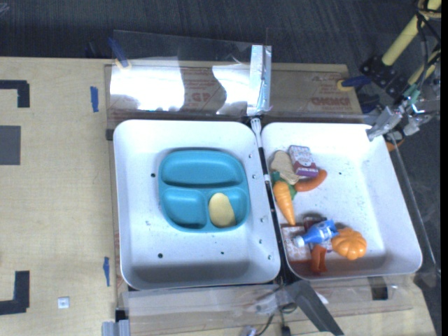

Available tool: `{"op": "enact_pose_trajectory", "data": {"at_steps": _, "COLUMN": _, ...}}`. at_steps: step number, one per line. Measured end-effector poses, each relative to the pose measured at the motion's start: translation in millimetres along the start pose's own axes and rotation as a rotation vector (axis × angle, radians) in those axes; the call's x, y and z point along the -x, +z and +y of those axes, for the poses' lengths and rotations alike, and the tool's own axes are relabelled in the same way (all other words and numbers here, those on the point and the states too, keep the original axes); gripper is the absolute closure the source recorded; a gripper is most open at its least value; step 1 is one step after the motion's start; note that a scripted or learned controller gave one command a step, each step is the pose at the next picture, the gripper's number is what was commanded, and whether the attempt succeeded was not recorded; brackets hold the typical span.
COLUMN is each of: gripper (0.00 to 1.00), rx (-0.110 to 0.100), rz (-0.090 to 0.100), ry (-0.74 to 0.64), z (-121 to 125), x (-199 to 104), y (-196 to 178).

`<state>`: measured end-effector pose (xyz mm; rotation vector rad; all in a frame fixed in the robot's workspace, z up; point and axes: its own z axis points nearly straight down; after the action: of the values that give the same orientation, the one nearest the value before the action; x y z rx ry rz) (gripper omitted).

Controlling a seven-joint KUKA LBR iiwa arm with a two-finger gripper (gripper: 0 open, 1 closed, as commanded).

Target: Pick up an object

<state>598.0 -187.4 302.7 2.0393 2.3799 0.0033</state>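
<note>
- Camera view looks down on two white bins on the counter [56, 187]; the right bin [392, 208] serves as the landmark.
- End effector [400, 117] hangs at the right bin's far right corner, just over the rim, at the outer edge of the frame.
- Whether it is apart or together I cannot tell; it is small and cluttered with cables, and nothing is visibly held in it.
- All pickable things in the right bin crowd against its left wall, well apart from the end effector.
- Carrot [284, 200] lies near the wall's middle, its long axis running roughly along that wall, tip toward the near side.
- Purple box [302, 159] sits toward the far end of the cluster, the nearest piece to the end effector.
- Orange toy [350, 245] and blue bottle [316, 234] lie at the near end of the bin.
- Judged from this, the coming move runs leftward and toward the near side across the bin's bare floor.
- Left bin [133, 187], beside the right bin, holds a blue tray [196, 180] with a yellow egg-shaped piece [221, 210].
</note>
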Motion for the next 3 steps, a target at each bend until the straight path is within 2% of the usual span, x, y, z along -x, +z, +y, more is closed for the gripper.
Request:
{"op": "enact_pose_trajectory", "data": {"at_steps": 1, "gripper": 0.0, "rx": -0.013, "rz": 0.009, "ry": -0.149, "z": 23.2, "x": -28.2, "y": 164.9}}
{"op": "enact_pose_trajectory", "data": {"at_steps": 2, "gripper": 1.0, "rx": 0.001, "rz": 0.002, "ry": -0.148, "z": 27.2, "x": -26.3, "y": 147.8}}
{"op": "enact_pose_trajectory", "data": {"at_steps": 3, "gripper": 0.0, "rx": 0.0, "rz": 0.003, "ry": -0.148, "z": 26.9, "x": -26.3, "y": 148.5}}
